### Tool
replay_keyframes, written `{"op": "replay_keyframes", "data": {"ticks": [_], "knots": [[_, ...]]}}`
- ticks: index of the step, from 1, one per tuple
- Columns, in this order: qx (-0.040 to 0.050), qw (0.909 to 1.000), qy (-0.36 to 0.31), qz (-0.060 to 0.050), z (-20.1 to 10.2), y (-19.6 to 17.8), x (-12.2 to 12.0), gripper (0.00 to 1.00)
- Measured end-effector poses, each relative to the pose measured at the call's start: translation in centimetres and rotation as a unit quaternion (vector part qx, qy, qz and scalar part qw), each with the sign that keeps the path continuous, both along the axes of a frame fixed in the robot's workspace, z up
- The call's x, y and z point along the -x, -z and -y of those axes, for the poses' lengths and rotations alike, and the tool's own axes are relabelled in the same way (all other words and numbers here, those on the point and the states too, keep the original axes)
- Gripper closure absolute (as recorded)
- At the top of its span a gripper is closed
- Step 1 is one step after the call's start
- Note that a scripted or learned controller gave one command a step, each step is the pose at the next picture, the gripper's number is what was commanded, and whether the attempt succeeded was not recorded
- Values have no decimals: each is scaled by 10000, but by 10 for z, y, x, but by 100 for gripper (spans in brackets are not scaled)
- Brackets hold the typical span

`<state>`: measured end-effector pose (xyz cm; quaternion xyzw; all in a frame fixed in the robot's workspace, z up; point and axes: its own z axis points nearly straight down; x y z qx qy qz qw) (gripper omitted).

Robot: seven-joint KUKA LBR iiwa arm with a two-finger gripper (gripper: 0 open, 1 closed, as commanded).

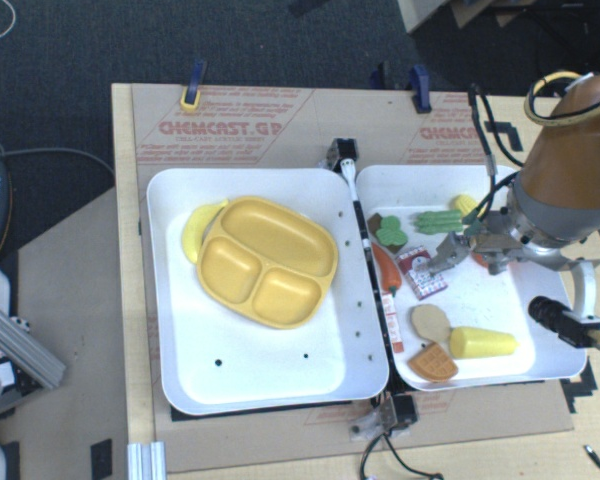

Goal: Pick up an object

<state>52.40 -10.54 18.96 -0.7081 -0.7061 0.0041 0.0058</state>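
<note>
Two shallow white bins side by side on the bench: left bin (180, 348), right bin (540, 358). In the left bin, one yellow divided tray (268, 260) with three compartments, tilted, lying over one yellow plate (196, 230) whose edge peeks out at the tray's upper left; two small dark specks on the bare floor below the tray. In the right bin, counted: one dark green piece (389, 231) near the dividing wall, one green ridged toy (439, 221) just right of it, one small yellow item (465, 205) partly hidden at the upper edge, one orange carrot-like piece (385, 266) along the left wall, one small red-and-white packet (424, 273) beside the carrot, one tan rounded piece (430, 321), one brown waffle-like wedge (434, 364) at the front rim, one yellow cylinder (482, 343) lying on its side next to the tan piece. Gripper (452, 253) low over the right bin, just right of the packet and below the green ridged toy; jaw state cannot be told, nothing seen between them. Grey arm with orange band (572, 158) entering from the right
</note>
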Motion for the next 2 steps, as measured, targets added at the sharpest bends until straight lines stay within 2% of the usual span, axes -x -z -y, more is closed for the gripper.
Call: {"op": "replay_keyframes", "data": {"ticks": [1, 2], "knots": [[9, 10000, -15, 66, 0, -6, -3, 0], [2, 10000, -10, 29, 4, 57, -2, 0]]}}
